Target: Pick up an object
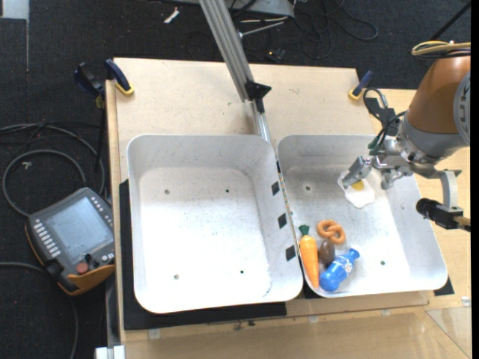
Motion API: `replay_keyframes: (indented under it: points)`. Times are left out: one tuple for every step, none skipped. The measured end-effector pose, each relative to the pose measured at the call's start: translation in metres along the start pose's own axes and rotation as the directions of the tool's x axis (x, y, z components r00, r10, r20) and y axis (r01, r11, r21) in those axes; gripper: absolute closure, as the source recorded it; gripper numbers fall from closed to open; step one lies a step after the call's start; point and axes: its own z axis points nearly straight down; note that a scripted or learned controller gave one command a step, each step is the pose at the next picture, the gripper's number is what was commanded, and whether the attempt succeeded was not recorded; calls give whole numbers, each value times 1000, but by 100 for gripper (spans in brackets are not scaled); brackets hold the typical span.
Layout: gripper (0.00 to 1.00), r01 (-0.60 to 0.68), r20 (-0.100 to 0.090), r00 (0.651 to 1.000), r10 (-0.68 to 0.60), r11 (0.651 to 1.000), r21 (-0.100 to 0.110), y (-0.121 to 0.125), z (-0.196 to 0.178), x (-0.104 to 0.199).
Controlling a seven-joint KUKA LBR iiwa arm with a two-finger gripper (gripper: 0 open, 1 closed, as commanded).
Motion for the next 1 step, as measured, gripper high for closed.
replay_keyframes:
  points:
    - [0, 0, 0, 1000, 0, 1000, 0, -1, 43, 3]
